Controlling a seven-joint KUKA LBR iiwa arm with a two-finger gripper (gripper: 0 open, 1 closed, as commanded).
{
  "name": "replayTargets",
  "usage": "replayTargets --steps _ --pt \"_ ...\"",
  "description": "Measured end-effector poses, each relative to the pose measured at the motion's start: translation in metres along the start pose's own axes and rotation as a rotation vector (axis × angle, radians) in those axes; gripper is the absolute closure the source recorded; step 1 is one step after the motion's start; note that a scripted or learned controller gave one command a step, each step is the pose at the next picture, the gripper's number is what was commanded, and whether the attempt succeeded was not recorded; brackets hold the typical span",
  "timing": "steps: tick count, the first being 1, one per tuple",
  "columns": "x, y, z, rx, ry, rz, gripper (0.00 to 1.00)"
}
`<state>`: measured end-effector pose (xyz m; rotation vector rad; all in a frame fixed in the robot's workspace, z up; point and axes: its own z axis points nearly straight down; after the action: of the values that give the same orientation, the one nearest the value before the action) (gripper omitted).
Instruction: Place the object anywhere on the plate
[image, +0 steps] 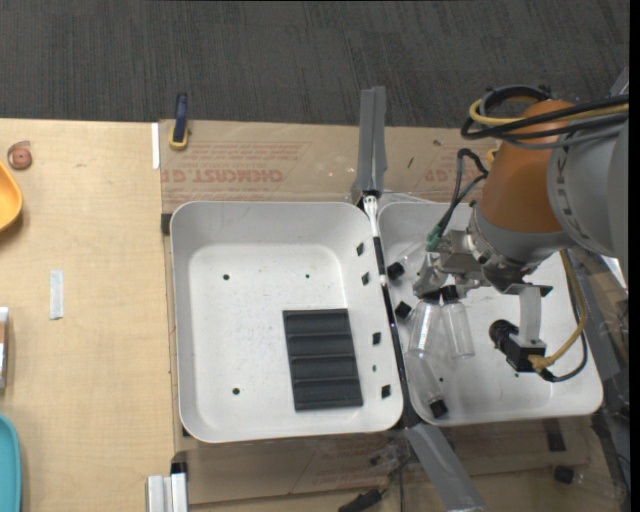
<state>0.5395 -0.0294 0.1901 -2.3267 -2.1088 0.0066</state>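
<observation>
A dark ridged rectangular plate (322, 358) lies flat in the lower middle of the left bin (200, 300). My gripper (441, 332) hangs over the left part of the right bin (560, 395), below the orange band of the arm (520, 195). Its two translucent fingers (422, 335) point toward the bin floor and stand apart, and I see nothing between them. A small black piece (437, 407) lies near the right bin's front left corner, below the gripper. Another small dark piece (396, 270) sits by that bin's left wall.
A grey divider rail (372, 150) runs between the two bins. Cables and a black fitting (510, 345) hang off the wrist over the right bin. To the left, the wooden bench (80, 300) carries an orange item (6, 200) and a small strip (56, 295).
</observation>
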Motion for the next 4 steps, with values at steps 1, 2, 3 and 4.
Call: replayTargets --steps 1,2,3,4 --pt "0.066 0.001 0.0 0.001 -0.001 0.053 1.0" --pt "0.15 -0.021 -0.011 0.0 -0.001 -0.087 1.0" --pt "0.115 -0.031 0.0 0.001 0.0 -0.46 1.0" --pt "0.161 0.009 0.005 -0.003 -0.001 -0.889 1.0"
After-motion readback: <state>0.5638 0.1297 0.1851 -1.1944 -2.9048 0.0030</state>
